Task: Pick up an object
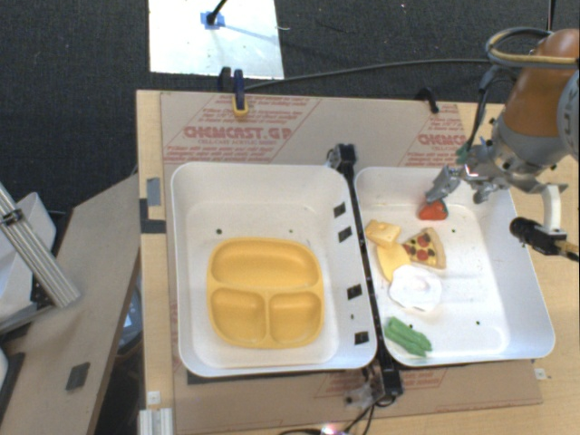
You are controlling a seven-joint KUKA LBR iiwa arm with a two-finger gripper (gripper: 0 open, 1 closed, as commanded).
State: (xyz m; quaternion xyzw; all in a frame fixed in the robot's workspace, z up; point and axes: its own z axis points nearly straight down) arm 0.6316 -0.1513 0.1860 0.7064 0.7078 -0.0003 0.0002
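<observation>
Sitting side by side on the bench (154,270) are 2 white bins. The left bin (195,243) has 1 thing in it, a yellow tray (265,290) with 3 spaces. The right bin (517,297) has 6 toy foods. I count 1 red toy (433,209), 1 yellow cheese wedge (382,234), 1 pizza slice (426,247) with red dots, 1 pale yellow piece (390,262), 1 white piece (415,288) and 1 green pea pod (408,336).

1 arm (541,89) comes in from the right side, grey with an orange part near the top. Its pincer (467,185) hangs over the far part of the right bin. 1 finger (441,187) points down on the left and the other finger (483,188) is on the right. The 2 fingers look spread apart, with nothing between them.

The red toy lies on the bin floor at the far end, just under the tip of the left finger. I cannot tell if the finger touches it. The toy is not between the fingers; it sits a little to the left of the gap. The cheese wedge and the pizza slice lie near the red toy, closer to the front. The green pea pod is well apart from the pincer, at the front edge of the bin.
</observation>
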